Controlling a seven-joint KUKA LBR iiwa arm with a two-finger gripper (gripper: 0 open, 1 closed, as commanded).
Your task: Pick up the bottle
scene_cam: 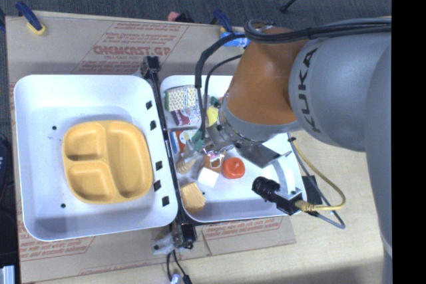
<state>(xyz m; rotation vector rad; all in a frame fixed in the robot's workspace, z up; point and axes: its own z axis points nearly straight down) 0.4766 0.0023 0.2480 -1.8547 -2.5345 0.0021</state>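
In the right bin (266,209), what looks like a clear plastic bottle (188,161) lies against the left wall, partly hidden by clutter. A round orange cap (233,168) sits just to its right; I cannot tell whether it belongs to the bottle. My gripper (208,148) hangs low over this spot, right above the clear bottle and touching or nearly touching the pile. The grey and orange wrist (266,86) covers the middle and back of the bin.
The left bin (33,103) holds a yellow divided plate (106,159). Around the gripper lie a dotted box (183,100), a red packet (183,118), a white block (208,177) and a tan brush-like item (193,196). A black cable plug (266,188) hangs at the arm's front.
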